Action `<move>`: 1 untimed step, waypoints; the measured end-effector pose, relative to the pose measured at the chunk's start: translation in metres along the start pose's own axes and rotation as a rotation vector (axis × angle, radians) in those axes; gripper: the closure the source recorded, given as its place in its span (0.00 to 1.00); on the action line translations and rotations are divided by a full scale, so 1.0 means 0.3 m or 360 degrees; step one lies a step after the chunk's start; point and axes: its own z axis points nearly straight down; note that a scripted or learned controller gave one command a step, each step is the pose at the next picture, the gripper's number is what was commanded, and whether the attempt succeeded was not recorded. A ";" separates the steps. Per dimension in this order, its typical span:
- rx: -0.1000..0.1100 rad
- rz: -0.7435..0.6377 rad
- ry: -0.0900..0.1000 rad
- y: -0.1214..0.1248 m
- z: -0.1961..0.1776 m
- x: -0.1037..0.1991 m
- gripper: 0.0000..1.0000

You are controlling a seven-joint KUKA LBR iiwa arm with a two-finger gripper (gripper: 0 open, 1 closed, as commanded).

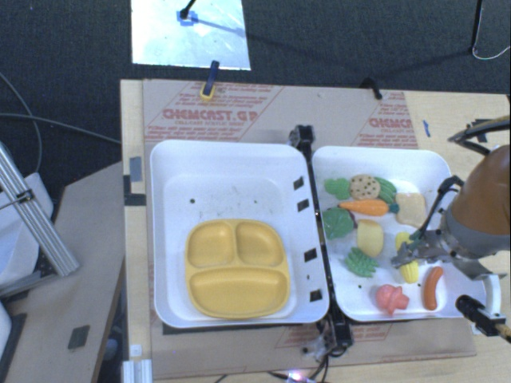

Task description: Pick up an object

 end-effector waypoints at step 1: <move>-0.0007 -0.0020 0.0004 0.319 0.035 0.233 1.00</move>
